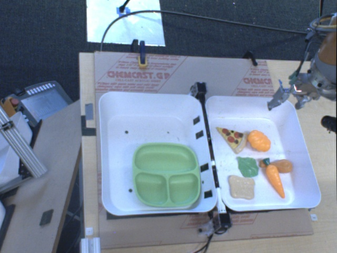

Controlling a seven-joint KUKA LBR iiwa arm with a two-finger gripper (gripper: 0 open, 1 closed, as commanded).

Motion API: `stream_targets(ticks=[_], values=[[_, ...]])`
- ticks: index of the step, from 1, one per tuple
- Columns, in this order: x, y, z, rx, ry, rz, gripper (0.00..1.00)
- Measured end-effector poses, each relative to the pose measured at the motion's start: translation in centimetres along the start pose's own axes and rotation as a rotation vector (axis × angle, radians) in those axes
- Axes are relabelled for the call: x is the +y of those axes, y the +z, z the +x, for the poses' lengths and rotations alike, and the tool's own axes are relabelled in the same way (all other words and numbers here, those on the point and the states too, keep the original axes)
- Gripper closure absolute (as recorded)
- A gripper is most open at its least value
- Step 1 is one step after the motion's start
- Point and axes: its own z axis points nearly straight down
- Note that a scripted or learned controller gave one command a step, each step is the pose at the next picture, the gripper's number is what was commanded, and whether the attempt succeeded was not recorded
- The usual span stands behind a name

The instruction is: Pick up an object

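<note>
The right bin (pixel 295 121) holds several toy foods. A pizza slice (pixel 232 137) lies beside an orange fruit (pixel 258 140). Nearer the front are a green leaf (pixel 247 166), a carrot (pixel 274 179), a brown piece (pixel 283 165) and a bread slice (pixel 241 187). My gripper (pixel 288 100) hangs over the far right corner of this bin, above and behind the orange fruit. Its two fingers are spread open with nothing between them.
A green divided plate (pixel 166 174) sits in the left bin (pixel 121 115). A black divider (pixel 206 141) runs between the bins. A grey device (pixel 45 101) and a metal rail (pixel 21 146) stand on the side table at left.
</note>
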Motion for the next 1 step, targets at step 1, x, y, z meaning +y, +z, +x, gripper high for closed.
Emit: stream_targets(ticks=[1], values=[[-0.66, 4.26, -0.12, 0.0, 0.002, 0.0, 0.0]])
